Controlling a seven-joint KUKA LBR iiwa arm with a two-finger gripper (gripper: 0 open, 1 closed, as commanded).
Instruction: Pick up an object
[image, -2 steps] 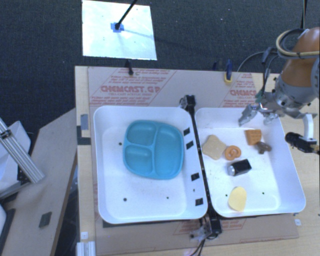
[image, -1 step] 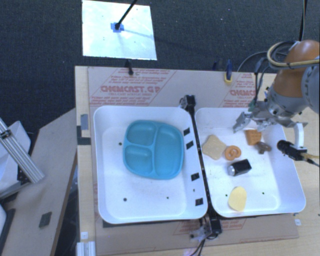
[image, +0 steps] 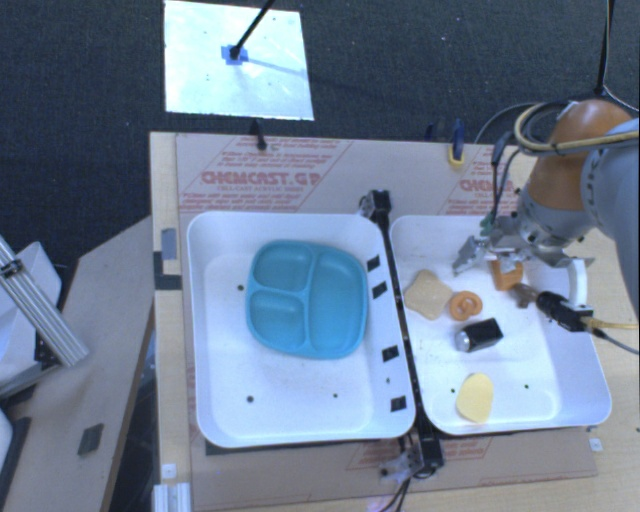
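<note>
The gripper (image: 497, 252) is hanging low over the back of the right bin (image: 590, 390), apparently lining up on the small orange block (image: 507, 272) just below it; whether it is gripping anything I cannot tell. Loose candidates are lying close by: a tan piece (image: 427, 295), an orange ring (image: 465, 305), a dark can (image: 481, 334) and a yellow piece (image: 475, 397). A blue divided plate (image: 305, 299) is sitting in the left bin (image: 215, 400). The sheet on the counter (image: 262, 170) is reading "CHEMCAST GP"

The grey arm (image: 610, 180) reaches in from the right, its orange band (image: 580, 125) sitting above and just right of the hand (image: 500, 262). The wrist bends downward, and the hand hangs low, pointing down and leftward.
</note>
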